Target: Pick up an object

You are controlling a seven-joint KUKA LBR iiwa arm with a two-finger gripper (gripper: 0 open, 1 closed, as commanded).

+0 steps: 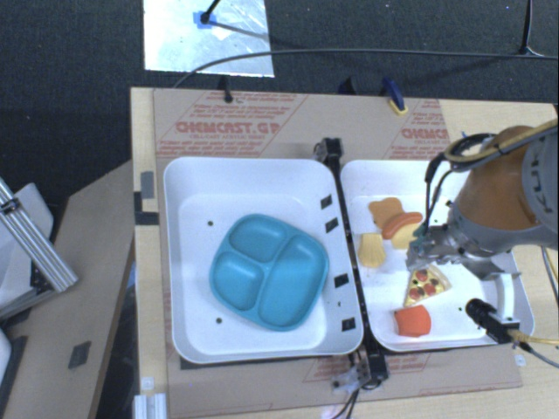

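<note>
**Arm parked low over the toy food in the right bin**

So here's the scene. Two shallow white bins sit side by side on the bench, on top of a cardboard sheet (262, 120) with red print. The left bin (188, 225) has a blue divided plate (269, 271) sitting roughly in its middle, three compartments, turned at a bit of an angle to the bin walls.

The right bin (367, 177) has all the toy food. Close to its left wall there's a pale yellow wedge-ish piece (372, 250). Just above and right of that is an orange, lumpy-edged piece (384, 208), with a hot dog (401, 225) lying partly across it, touching. Lower down there's a pizza slice (426, 285) with red dots on it, and near the bin's front edge a solid orange-red chunk (413, 321), just below the pizza slice.

The arm (502, 190) reaches in over the right side of that bin, orange band showing. The gripper (430, 250) is down between the hot dog and the pizza slice, right at the pizza's top edge. Honestly can't tell whether it's spread or closed from this angle, and I can't see anything clamped in it.

A black cable (393, 55) runs across the dark floor behind the bench, past a shiny silver sheet (208, 24).
</note>
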